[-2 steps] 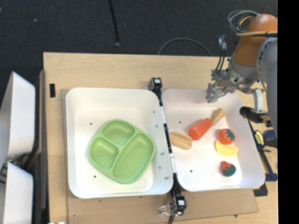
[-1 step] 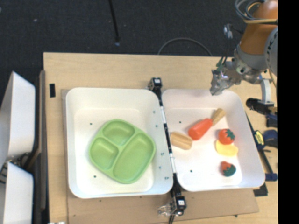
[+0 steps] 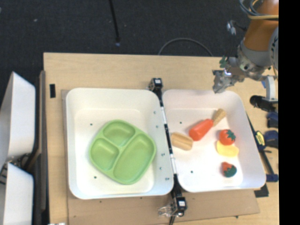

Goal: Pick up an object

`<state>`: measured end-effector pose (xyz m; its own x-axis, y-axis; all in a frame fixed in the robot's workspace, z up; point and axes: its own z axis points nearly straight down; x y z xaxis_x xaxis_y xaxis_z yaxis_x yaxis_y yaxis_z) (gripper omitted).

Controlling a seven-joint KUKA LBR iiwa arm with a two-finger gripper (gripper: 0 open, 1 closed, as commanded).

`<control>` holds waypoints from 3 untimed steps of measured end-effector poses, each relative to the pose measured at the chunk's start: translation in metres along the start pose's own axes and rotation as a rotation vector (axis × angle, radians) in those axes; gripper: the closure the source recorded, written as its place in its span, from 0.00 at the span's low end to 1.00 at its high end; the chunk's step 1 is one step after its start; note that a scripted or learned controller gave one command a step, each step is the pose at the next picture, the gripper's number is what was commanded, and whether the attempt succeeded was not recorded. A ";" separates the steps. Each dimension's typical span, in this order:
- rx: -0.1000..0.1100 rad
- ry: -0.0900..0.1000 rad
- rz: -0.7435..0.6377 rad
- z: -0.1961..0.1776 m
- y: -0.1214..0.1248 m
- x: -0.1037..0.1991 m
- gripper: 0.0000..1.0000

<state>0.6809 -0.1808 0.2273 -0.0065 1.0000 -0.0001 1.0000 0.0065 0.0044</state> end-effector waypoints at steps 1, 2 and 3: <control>0.003 0.000 0.001 -0.005 -0.009 0.048 1.00; 0.004 0.000 0.001 -0.001 -0.013 0.093 1.00; 0.004 0.000 0.001 0.006 -0.012 0.144 1.00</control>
<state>0.6680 -0.0363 0.2214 -0.0058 1.0000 0.0001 1.0000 0.0058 0.0000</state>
